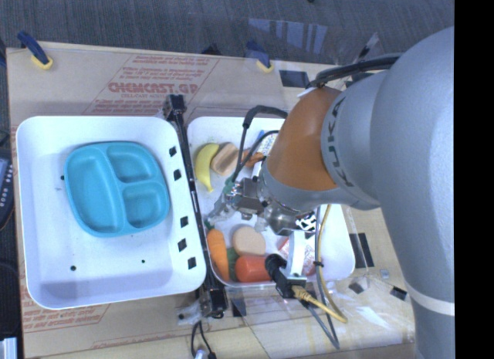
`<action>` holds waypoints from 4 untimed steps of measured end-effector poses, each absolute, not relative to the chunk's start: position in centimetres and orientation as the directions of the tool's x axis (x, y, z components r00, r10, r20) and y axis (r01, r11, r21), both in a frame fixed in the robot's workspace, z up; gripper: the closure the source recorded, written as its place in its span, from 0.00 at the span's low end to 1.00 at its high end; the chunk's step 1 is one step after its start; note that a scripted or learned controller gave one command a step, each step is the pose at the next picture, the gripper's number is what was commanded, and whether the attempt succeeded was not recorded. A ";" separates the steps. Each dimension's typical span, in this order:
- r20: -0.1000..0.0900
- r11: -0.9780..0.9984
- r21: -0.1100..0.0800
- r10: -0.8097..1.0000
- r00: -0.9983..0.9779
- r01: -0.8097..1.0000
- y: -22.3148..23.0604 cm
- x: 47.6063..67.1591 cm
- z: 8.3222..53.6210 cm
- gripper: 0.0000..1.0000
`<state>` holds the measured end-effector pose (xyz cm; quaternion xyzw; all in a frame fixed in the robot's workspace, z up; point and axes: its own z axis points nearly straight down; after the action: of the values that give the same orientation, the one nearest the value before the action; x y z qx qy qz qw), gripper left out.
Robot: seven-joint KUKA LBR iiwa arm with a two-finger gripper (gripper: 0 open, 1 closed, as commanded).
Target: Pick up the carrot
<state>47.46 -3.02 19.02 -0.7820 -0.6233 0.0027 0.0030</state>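
The carrot [218, 251], orange with a green end, lies at the near left of the right bin [337, 253], against its left wall. My gripper [241, 199] hangs over the middle of that bin, just above and right of the carrot. Its fingertips are too dark and crowded to read. The arm's orange band and grey body cover most of the bin's right half.
A yellow banana [205, 164] and a tan bread piece [225, 158] lie at the far left of the right bin. A pale round item [248, 239] and a red-orange item [251, 269] sit beside the carrot. The left bin [46, 218] holds a blue divided plate [116, 187].
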 end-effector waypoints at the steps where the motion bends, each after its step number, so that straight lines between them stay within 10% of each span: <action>1: -0.001 -0.105 -0.005 0.994 0.105 0.994 -10.0 47.6 9.9 0.00; 2: 0.002 -0.225 0.001 0.974 0.225 0.974 -5.3 47.8 19.3 0.00; 4: -0.001 -0.410 -0.012 0.912 0.410 0.912 -9.7 47.4 9.9 0.00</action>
<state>47.39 -9.70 9.88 -0.8396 -0.5432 0.0036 0.0046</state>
